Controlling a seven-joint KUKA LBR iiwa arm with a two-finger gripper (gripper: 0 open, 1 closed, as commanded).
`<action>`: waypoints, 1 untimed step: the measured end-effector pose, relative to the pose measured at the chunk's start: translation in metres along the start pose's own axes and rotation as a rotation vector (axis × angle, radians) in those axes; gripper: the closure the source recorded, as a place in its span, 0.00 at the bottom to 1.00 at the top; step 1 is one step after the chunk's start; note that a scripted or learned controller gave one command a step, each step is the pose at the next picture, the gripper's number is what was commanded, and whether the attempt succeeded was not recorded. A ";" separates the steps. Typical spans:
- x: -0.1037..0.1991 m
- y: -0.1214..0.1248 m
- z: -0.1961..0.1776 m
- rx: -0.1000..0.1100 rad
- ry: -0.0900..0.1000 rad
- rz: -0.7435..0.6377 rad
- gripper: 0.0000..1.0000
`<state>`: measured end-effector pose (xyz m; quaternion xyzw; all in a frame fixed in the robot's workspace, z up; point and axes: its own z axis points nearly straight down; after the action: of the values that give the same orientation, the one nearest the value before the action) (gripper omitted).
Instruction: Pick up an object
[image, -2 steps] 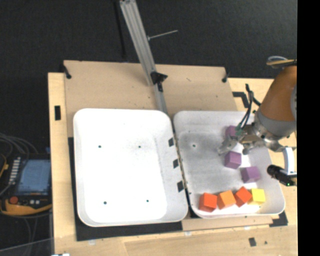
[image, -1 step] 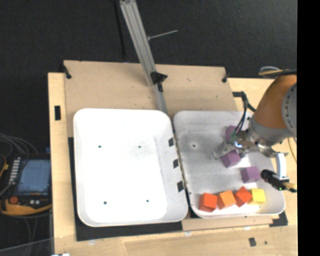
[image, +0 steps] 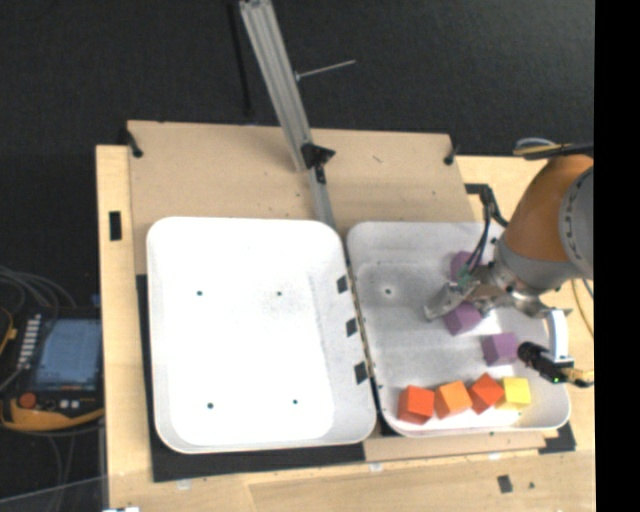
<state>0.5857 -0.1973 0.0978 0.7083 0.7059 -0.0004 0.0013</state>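
A purple block (image: 462, 319) lies in the right bin (image: 400, 300), right at the tips of the gripper (image: 452, 302), touching or nearly so; whether the gripper is open or gripping it cannot be told. Another purple block (image: 498, 348) sits just below the gripper, a third (image: 460, 264) just above it. Further below, orange (image: 417, 403) (image: 453, 398), red (image: 487, 391) and yellow (image: 516, 390) blocks line the bin's near wall.

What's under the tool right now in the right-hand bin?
A purple block lies directly below the tool on the right bin's floor. Another purple block peeks out behind the arm, partly covered. Whether the tool grips anything cannot be seen.
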 end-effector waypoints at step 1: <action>-0.001 0.001 -0.012 -0.003 -0.001 0.004 1.00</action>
<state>0.5865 -0.1986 0.1096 0.7096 0.7046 0.0006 0.0027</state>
